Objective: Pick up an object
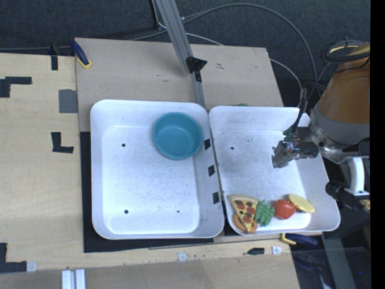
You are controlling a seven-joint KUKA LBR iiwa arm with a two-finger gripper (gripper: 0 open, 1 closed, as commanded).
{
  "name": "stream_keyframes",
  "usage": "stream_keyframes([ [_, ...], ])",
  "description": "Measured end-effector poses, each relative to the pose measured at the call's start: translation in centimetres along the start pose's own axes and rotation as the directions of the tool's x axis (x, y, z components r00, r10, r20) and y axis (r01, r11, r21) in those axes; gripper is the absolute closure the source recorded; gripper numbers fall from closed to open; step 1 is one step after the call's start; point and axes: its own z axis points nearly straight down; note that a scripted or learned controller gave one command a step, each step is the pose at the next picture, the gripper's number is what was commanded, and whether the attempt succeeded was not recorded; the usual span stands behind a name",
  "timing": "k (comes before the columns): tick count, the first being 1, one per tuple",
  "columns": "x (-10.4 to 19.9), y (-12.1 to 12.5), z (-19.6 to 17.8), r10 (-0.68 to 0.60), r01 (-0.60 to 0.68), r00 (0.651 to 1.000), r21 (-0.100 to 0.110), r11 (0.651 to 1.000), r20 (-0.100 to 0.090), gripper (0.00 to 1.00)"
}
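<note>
Gripper (281,156) hangs over the right bin (252,125), finger state unclear; pizza slice (243,211), tomato (284,209) lie nearer; blue bowl (177,135) sits far left.

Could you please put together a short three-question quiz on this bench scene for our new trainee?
1. True or false: the blue bowl sits in the left bin.
2. Which lies nearest the pizza slice? A) green toy B) tomato C) yellow piece
3. Over which bin does the tool hang?

Key: 1 true; 2 A; 3 the right bin.
</note>
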Motion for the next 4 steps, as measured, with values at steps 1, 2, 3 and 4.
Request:
stream_keyframes([
  [1,0.0,0.0,-0.6,0.0,0.0,1.0,0.005,1.0,0.0,1.0],
  [2,5.4,1.1,0.8,-0.003,0.003,1.0,0.006,1.0,-0.001,1.0],
  [3,10.2,2.6,2.2,-0.003,0.003,1.0,0.006,1.0,-0.001,1.0],
  [4,15.3,4.4,3.2,-0.004,0.004,1.0,0.006,1.0,-0.001,1.0],
])
